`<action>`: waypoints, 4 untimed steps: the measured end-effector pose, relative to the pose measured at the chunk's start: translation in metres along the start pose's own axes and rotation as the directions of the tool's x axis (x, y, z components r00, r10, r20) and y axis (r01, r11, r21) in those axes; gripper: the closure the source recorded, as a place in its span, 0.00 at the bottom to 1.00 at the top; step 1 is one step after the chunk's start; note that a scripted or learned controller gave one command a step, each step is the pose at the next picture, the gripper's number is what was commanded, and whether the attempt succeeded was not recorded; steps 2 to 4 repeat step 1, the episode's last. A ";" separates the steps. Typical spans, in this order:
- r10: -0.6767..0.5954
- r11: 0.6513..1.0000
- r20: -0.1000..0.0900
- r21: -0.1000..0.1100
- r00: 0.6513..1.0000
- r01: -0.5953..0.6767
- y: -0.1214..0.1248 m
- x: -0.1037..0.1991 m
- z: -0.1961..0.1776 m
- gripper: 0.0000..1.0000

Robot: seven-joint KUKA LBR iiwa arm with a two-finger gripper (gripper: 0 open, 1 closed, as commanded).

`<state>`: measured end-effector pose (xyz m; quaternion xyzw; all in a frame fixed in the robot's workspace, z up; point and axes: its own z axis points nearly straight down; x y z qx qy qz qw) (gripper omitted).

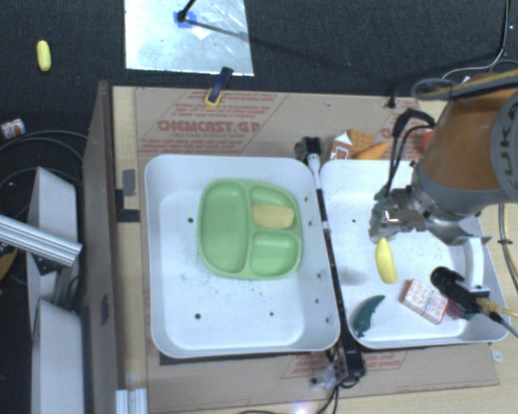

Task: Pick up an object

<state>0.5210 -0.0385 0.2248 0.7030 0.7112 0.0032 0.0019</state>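
Gripper: the gripper (388,220) sits low over the right bin (354,198), at the end of the big grey and orange arm (470,158). I cannot tell if it is open or closed.
Nearest thing: a small yellow banana toy (386,261) lies on the bin floor.
Which way: the banana is at 6 o'clock from the gripper, just beside its tip (maybe touching, too close to tell).
Long axis: the banana runs from 12 to 6 o'clock, so it points up at the gripper.
Other things nearby: a teal toy (366,315) at 7 o'clock, and a red and white box (424,301) at 5 o'clock.
Left bin: a green plate (231,229) with a yellow block (273,216) on it, well apart from the gripper.
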 end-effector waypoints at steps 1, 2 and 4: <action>0.004 1.000 0.001 0.004 1.000 -0.004 0.017 0.014 -0.014 1.00; 0.004 1.000 0.001 0.004 1.000 -0.004 0.017 0.014 -0.014 1.00; 0.004 1.000 0.001 0.004 1.000 -0.004 0.017 0.014 -0.014 1.00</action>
